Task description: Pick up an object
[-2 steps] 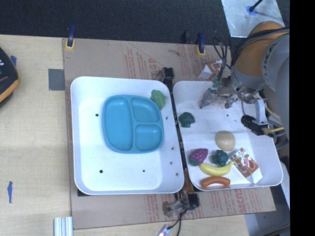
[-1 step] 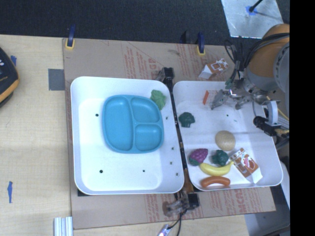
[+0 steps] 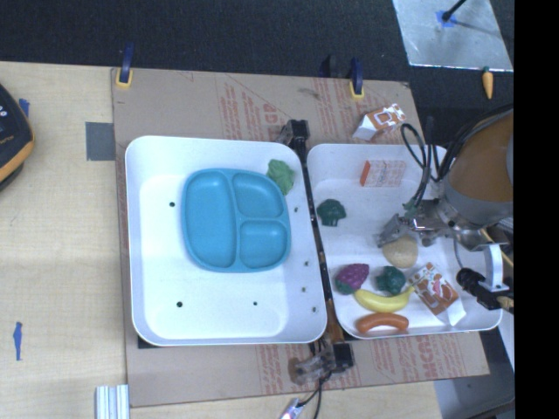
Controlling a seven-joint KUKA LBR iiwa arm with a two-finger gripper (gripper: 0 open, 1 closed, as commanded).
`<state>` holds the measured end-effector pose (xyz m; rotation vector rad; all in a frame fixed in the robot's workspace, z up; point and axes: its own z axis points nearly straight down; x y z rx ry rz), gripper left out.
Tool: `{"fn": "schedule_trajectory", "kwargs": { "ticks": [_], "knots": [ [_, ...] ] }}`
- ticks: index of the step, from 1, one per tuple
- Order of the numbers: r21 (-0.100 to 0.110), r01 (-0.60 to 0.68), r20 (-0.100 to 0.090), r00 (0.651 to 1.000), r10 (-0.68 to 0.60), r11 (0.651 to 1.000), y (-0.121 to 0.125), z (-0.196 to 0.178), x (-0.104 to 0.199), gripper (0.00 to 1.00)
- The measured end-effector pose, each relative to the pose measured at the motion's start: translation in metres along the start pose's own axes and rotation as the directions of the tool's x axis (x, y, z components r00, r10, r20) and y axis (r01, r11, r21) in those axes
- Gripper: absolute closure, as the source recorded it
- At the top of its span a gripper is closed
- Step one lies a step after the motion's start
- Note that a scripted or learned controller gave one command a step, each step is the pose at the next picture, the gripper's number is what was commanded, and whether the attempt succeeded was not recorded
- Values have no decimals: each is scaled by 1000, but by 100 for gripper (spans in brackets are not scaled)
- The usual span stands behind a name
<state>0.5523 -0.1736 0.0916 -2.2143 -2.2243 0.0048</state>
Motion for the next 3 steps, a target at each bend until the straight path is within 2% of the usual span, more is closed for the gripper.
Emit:
{"fn": "schedule_trajectory", "kwargs": {
  "ticks": [1,2,3],
  "knots": [
    [-4,2,3,1000,-2,1000,2,-13,-2,100],
    [-4,2,3,1000,-2,1000,1,-12,-2,0],
    [-3,-1,0,1000,1,1000,73,-1,-23,0]
  ]
}}
